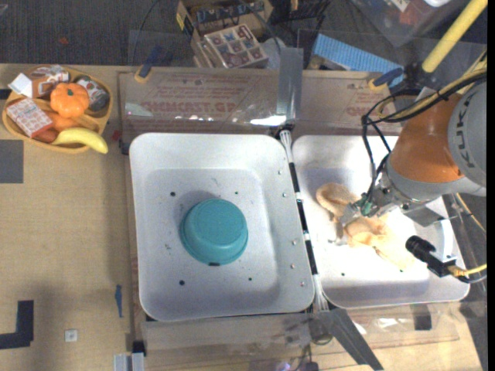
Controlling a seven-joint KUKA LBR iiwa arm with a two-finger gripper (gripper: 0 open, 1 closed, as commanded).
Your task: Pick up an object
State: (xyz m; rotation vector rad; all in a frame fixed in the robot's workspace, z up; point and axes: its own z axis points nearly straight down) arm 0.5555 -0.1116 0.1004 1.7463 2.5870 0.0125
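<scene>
Pale tan, soft-looking lumpy objects (363, 224) lie in the right white bin (340, 284), right of the frame's centre, one curved piece toward the bin's left wall and a cluster just below and right of it. The grey arm with its orange band (425, 149) reaches in from the right edge, and its two-finger gripper (362, 209) sits low over the gap between those pieces, touching or nearly touching them. Glare on the bin floor washes out the tip, so whether it is spread or pressed together cannot be told, and nothing can be seen pinched there.

In the left white bin (155, 168), at the frame's centre, a teal round upturned bowl (215, 231) rests alone near the middle of the floor. At the upper left of the frame, a shallow yellow dish (15, 122) on the wooden bench holds an orange toy pumpkin (69, 100), a yellow banana (80, 137) and small boxes.
</scene>
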